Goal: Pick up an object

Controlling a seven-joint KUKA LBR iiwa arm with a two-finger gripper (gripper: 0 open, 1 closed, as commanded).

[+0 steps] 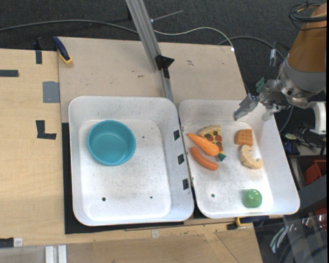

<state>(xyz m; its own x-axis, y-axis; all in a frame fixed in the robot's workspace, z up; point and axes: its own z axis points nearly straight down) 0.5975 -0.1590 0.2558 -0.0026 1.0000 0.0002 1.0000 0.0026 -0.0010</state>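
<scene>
Bins sit side by side on the desk (pixel 109 64), both white and shallow. The left bin (pixel 82 201) is in the middle of the frame, and the right bin (pixel 279 196) is to the right of it, with their edges touching.

The left bin holds a blue bowl (pixel 111 142). It sits in the upper left part of that bin.

The right bin holds the toy food. An orange carrot (pixel 204 143) lies near the bin's left side, tilted. Just below it lies a sausage (pixel 203 159), tilted the same way. A pizza slice (pixel 213 132) lies just above the carrot and touches it. To the right is a small brown bread piece (pixel 243 137). Below that is a pale curved piece (pixel 250 157) that looks like a banana slice. A green ball (pixel 252 198) sits apart from the rest, near the lower right corner of the bin.

The arm (pixel 307 48) comes in from the upper right of the frame. The jaws (pixel 257 109) hang over the upper right part of the right bin, above the bread piece. The two fingers stand apart, with nothing between them. One finger (pixel 244 109) points down and to the left.

A grey metal bar (pixel 145 26) runs from the top of the frame down to where the two bins meet. A blue and yellow clip (pixel 62 50) lies on the desk at the upper left.
</scene>
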